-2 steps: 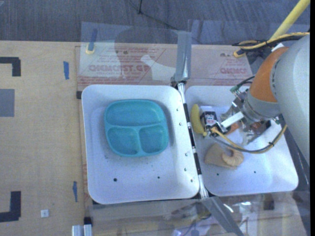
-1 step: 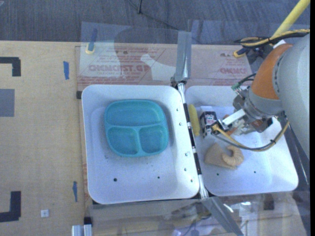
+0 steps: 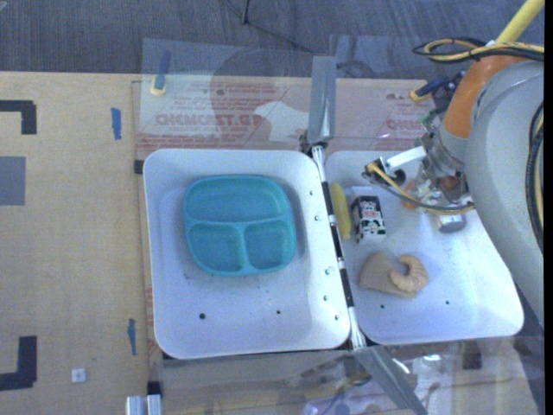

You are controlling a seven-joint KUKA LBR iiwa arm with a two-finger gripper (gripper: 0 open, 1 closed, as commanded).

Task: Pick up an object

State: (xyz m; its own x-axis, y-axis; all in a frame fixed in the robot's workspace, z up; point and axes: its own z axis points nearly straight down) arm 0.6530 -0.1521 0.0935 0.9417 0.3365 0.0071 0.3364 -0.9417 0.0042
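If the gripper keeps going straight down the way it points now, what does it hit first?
Probably the bare floor of the right bin. The gripper hangs over its upper right part, apart from the small black-and-white carton and the tan pastry. Depth is unclear.

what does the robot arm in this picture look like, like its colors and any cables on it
The arm is bulky and rounded, with a smooth light grey shell and an orange band above the wrist. Below the band sits a metal wrist section with a white bracket, leading to the gripper. Thin yellow and dark cables loop around the wrist, and more yellow and blue cables trail behind the arm.
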